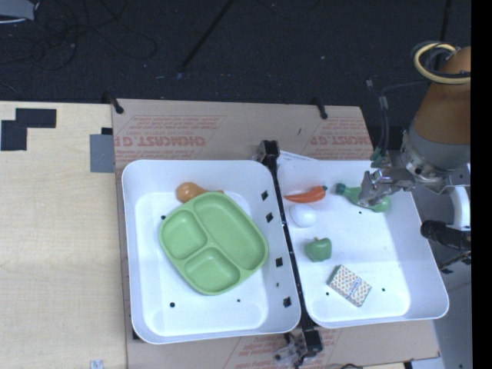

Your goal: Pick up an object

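Observation:
The right bin [415, 283] holds an orange carrot [305, 195], a white ball [303, 217], a green pepper [318, 248], a small patterned box [350, 285] and a green object [361, 196] near its far edge. My gripper [374, 191] hangs low over the far right part of this bin, right at that green object and partly hiding it. In the left bin [146, 298] lies a green divided plate [213, 242] with an orange fruit [188, 191] behind it.
A black divider [280, 244] runs between the two bins. Both bins rest on cardboard [200, 133] over a wooden bench [54, 244]. The arm's grey and orange wrist [446, 114] stands above the right bin's far right corner.

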Robot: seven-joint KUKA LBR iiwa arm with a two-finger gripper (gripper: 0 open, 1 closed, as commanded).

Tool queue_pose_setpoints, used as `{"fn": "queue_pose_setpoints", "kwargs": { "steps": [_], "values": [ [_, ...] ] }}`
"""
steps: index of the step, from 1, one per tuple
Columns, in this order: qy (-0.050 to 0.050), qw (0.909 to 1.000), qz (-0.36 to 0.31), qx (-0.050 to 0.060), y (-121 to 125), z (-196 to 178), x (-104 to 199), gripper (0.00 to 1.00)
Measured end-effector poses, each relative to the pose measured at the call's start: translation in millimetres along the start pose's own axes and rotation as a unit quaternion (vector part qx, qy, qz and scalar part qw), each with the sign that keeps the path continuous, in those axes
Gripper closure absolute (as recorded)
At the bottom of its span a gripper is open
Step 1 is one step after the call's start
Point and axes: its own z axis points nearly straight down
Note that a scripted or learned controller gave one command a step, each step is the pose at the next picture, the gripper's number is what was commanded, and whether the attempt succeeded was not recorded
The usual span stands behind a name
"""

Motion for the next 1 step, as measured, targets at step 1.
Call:
{"fn": "queue_pose_setpoints", "kwargs": {
  "steps": [1],
  "values": [
    [0.001,1.0000,-0.001,0.000,2.3,-6.4,50.0,1.00]
  ]
}}
